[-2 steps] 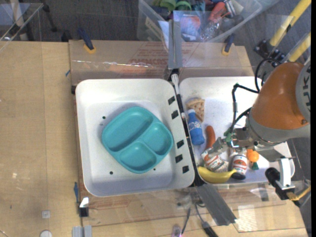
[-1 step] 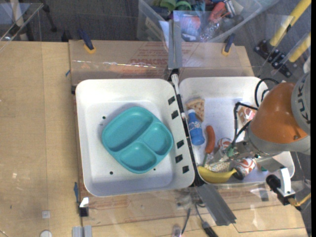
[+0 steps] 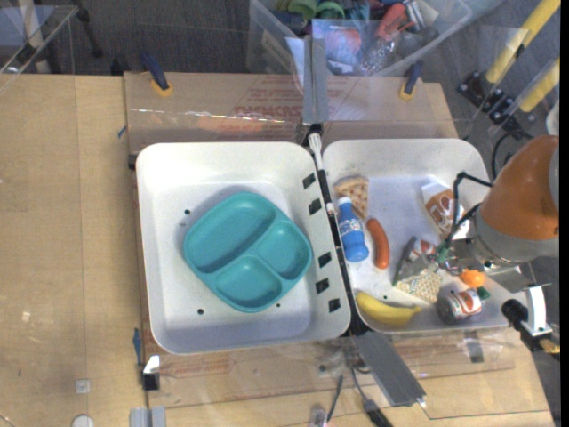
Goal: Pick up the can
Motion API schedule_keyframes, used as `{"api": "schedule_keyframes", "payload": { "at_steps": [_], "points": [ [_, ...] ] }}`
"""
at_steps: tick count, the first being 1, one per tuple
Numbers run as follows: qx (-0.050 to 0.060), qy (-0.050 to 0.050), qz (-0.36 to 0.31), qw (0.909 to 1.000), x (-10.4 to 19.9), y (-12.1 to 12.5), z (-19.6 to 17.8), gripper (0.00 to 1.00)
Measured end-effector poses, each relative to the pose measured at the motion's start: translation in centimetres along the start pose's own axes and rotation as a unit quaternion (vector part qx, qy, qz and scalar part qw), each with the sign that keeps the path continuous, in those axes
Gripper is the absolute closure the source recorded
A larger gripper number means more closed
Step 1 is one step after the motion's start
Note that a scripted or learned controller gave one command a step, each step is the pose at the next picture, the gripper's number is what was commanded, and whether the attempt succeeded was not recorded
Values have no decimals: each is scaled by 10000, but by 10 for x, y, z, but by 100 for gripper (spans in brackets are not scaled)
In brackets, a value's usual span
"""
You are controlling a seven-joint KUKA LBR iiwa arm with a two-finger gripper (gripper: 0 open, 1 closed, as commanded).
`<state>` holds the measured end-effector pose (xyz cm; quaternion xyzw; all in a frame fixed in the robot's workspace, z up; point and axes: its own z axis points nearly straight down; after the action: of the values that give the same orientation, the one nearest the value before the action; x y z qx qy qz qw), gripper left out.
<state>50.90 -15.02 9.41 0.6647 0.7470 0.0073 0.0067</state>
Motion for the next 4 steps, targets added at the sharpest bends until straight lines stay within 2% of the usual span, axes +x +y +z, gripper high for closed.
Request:
{"api": "schedule_keyframes", "payload": {
  "at_steps": [1, 2, 3, 4],
  "points": [
    [4, -29, -457, 9989, 29, 53, 2, 0],
    [10, 28, -633, 9980, -25, 122, 1, 0],
    [83, 19, 36, 10000, -27, 158, -12, 0],
    [108, -1, 17, 9999, -27, 158, -21, 100]
  ]
}}
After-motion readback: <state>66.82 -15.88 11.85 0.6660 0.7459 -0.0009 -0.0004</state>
